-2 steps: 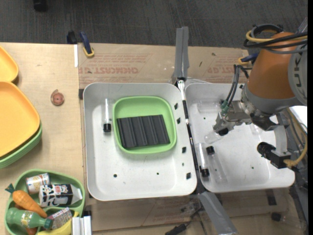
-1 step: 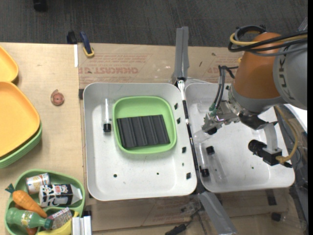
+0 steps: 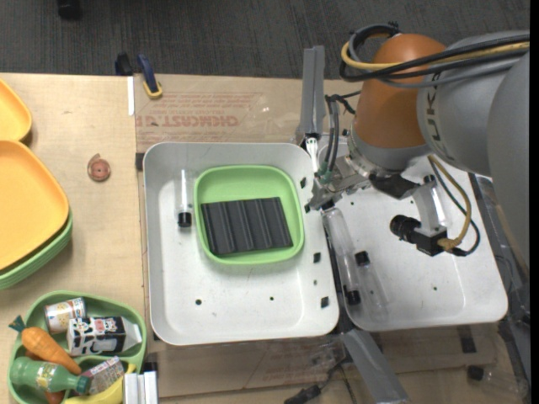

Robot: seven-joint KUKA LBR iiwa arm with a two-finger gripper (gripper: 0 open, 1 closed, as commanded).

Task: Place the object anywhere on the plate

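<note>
From the overhead camera, two shallow white bins sit side by side on the bench. The left bin (image 3: 168, 310) holds a green plate (image 3: 248, 182), square with rounded corners, set in its upper half. A dark ribbed object (image 3: 248, 225) lies flat on the plate, inside the rim and toward its near edge. Just left of the plate, on the bin floor, lies a clear tube with a black cap (image 3: 183, 199), apart from the plate. The right bin (image 3: 438, 297) holds the arm (image 3: 404, 99), which enters from the right, its orange band above the wrist directly over the bin's upper left part. The gripper (image 3: 324, 188) sits low at the seam between the two bins, just beside the plate's right edge; how far it stands apart I cannot tell, as the wrist and cabling cover it, and nothing is seen held in it. A second clear tube (image 3: 354, 263) lies along the left side of the right bin. On the bench to the left rest stacked yellow plates (image 3: 29, 200) and, lower down, a green bowl (image 3: 135, 331) of toy food.
</note>
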